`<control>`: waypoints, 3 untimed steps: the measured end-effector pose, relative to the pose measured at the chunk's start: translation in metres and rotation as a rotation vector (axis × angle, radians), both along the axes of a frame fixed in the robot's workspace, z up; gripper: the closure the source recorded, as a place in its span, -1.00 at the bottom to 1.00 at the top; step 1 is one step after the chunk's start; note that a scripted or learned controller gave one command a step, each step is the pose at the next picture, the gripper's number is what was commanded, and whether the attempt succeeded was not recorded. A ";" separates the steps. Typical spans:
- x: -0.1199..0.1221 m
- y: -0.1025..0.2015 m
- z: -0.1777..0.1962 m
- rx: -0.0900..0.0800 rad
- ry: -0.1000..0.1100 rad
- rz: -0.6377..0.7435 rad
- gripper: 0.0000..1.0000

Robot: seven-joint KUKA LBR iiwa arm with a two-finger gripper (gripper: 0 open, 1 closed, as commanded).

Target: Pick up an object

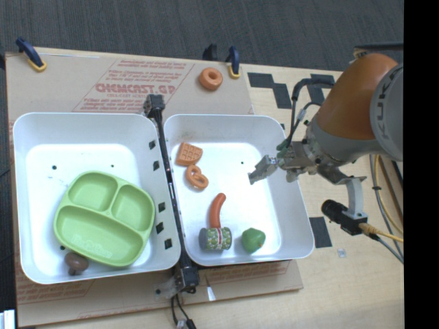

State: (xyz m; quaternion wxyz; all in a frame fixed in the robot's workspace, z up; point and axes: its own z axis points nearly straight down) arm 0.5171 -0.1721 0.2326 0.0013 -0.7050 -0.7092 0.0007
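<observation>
The right bin [274, 130] holds several small items: an orange waffle [189, 154], a pretzel [197, 178], a red sausage [217, 210], a patterned roll [216, 239] and a green lump [253, 239]. My gripper [278, 172] hangs over the right side of this bin, up and to the right of the sausage. It is open, and nothing sits between its fingers. The nearest item, the sausage, lies well apart from it.
The left bin [27, 132] holds a green divided plate [104, 216] and a small brown object [77, 262] at its front corner. An orange donut [211, 79] lies on the cardboard behind the bins. A black divider strip [164, 184] runs between the bins.
</observation>
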 end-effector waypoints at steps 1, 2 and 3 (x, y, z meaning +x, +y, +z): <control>0.051 -0.038 -0.141 -0.001 -0.001 0.002 -1.00; 0.050 0.026 -0.141 0.000 0.002 0.003 -1.00; 0.051 0.026 -0.131 0.000 0.004 0.004 1.00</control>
